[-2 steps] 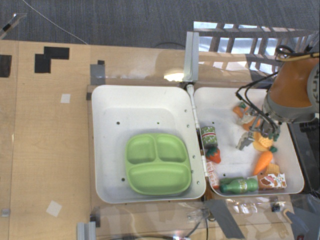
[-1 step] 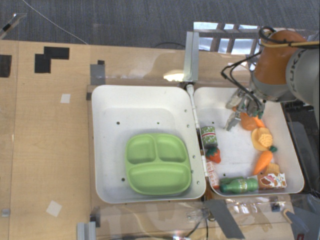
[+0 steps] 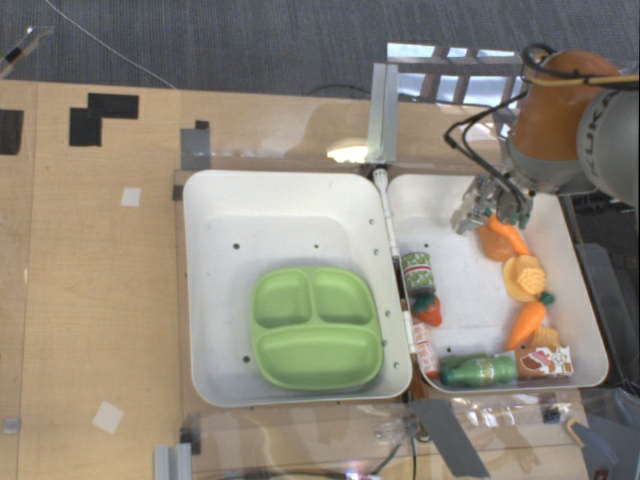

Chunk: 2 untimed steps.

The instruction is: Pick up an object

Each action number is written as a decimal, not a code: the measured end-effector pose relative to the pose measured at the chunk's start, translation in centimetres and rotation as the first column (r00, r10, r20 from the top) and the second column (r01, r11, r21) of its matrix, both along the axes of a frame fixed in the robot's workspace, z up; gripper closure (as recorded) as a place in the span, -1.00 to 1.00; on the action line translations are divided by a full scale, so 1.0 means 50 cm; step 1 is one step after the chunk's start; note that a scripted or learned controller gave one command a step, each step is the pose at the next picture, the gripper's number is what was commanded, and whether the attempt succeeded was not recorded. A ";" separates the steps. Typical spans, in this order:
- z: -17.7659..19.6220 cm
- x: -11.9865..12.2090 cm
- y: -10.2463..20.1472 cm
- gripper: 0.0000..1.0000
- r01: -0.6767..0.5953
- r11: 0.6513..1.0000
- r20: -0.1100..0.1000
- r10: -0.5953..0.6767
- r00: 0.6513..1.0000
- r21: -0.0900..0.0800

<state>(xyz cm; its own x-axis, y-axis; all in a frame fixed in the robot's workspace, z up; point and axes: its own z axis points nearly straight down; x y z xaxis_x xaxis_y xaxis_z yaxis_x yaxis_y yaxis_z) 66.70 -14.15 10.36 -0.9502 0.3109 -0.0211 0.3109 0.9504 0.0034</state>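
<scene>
Two white bins fill my monitor. Nearest, in the right bin (image 3: 590,363), lie a green bottle (image 3: 478,370) and a small carton (image 3: 546,362); beyond them a carrot (image 3: 525,323), a yellow toy (image 3: 524,278) and an orange toy (image 3: 500,238). The left bin (image 3: 215,218) holds a green plate (image 3: 316,326). Farthest, the gripper (image 3: 492,206) hangs just beside the orange toy; whether its fingers are open or closed I cannot tell.

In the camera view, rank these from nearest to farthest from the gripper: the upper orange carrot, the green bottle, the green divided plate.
Measured from the gripper, at the top of the right bin:
1. Upper orange carrot, right bin, just below the gripper.
2. Green bottle, lying along the right bin's bottom edge.
3. Green divided plate, in the left bin, across the divider.
</scene>
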 end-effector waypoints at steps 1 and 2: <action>0.322 -0.002 0.045 1.00 -0.062 0.998 0.005 0.062 0.998 -0.002; 0.478 -0.016 0.075 1.00 0.083 0.997 -0.003 -0.083 0.997 0.003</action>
<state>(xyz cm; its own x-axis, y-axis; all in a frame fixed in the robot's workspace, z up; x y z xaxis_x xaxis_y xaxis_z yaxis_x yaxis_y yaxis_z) 65.92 -10.42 34.25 -0.9212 0.3888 -0.0171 0.3888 0.9213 0.0054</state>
